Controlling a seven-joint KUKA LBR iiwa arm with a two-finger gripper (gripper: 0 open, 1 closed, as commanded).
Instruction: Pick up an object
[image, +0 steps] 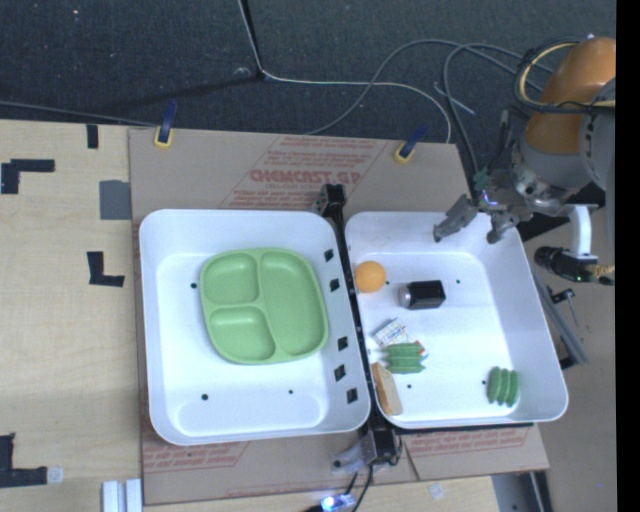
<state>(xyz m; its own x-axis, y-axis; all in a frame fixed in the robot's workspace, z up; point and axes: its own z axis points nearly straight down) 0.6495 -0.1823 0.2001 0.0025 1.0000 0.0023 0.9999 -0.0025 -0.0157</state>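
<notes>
**Tool hangs spread over the right bin's far edge, objects well apart below it**

The tool (472, 225) sits over the far rim of the right bin (520, 270), its two fingers splayed wide with nothing between them: released, gripping nothing. The grey arm (560, 130) with its orange band comes in from the right.

Down in the bin, the nearest candidates lie toward the left wall. An orange ball (370, 276), round and smooth, rests just beside the divider edge. Near it, toward the bin's middle, a small black block (424, 294), boxy and matte. Both sit apart from the tool, on the near side of it, with bare white floor between.

Closer to the near edge: a small crinkled wrapper (390, 331), white with markings, touching or almost touching a green ribbed piece (406, 357). Along the left wall near the near corner lies a tan stick-like item (386, 389). Over at the near right corner, a second green ridged object (502, 386) sits alone against the sloping wall.

The left bin (170, 300) carries a pale green divided plate (264, 305), three compartments, smooth plastic. Both bins rest on a cardboard sheet (300, 170) on the desk (60, 300).
</notes>
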